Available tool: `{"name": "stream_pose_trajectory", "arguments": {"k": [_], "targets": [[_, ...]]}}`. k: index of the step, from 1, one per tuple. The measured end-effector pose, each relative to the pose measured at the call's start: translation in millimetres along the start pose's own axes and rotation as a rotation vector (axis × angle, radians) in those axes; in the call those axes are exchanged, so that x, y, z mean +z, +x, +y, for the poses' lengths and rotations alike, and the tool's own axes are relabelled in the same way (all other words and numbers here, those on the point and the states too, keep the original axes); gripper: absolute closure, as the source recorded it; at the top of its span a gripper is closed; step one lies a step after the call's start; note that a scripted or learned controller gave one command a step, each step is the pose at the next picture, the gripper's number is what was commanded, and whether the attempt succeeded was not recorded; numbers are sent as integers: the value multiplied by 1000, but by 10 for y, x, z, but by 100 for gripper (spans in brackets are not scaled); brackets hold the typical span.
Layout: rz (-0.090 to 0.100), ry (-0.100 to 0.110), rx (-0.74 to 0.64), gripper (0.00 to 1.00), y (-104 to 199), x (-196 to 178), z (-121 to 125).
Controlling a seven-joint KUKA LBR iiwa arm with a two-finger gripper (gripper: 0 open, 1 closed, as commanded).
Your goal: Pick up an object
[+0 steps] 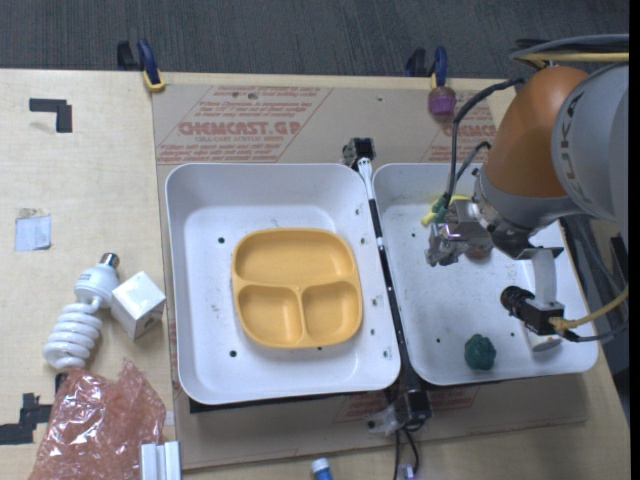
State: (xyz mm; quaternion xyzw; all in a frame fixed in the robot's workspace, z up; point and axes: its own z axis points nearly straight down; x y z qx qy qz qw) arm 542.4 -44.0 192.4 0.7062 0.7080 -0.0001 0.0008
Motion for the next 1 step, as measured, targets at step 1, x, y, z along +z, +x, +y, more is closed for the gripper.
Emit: {"name": "stream_pose_trajectory", "arguments": {"k": [1], "targets": [[0,0,1,0,0,0,-1]]}}
